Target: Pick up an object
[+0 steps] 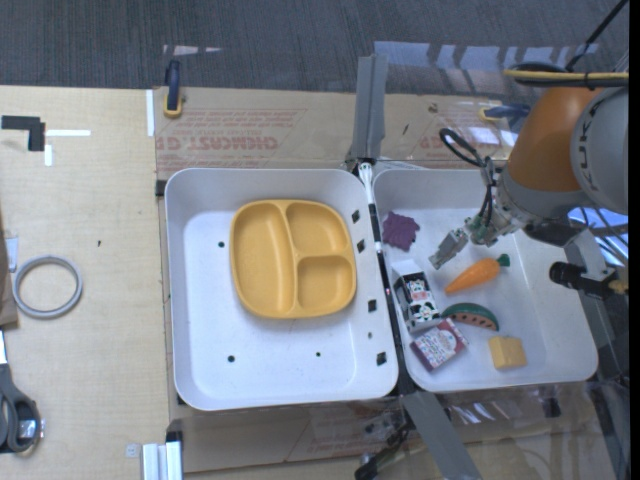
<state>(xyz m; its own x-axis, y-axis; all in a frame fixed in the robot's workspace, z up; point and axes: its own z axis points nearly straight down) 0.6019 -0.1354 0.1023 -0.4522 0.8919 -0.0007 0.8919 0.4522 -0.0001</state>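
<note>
The right bin (560,368) holds several small objects. An orange toy carrot (472,275) lies near its middle, with a purple piece (400,230) at the upper left. Along the front lie a watermelon slice (470,316), a yellow cheese wedge (507,352), a maroon packet (437,345) and a small printed box (416,301). My gripper (449,249) reaches down and left from the arm's orange band (545,138). It hangs low over the bin, just up and left of the carrot and right of the purple piece. Nothing visible is held in it.
The left bin (200,368) carries a yellow divided plate (293,258). A grey divider post (367,108) rises between the bins at the back. On the bench at the left lie a tape roll (45,286) and scissors (15,423).
</note>
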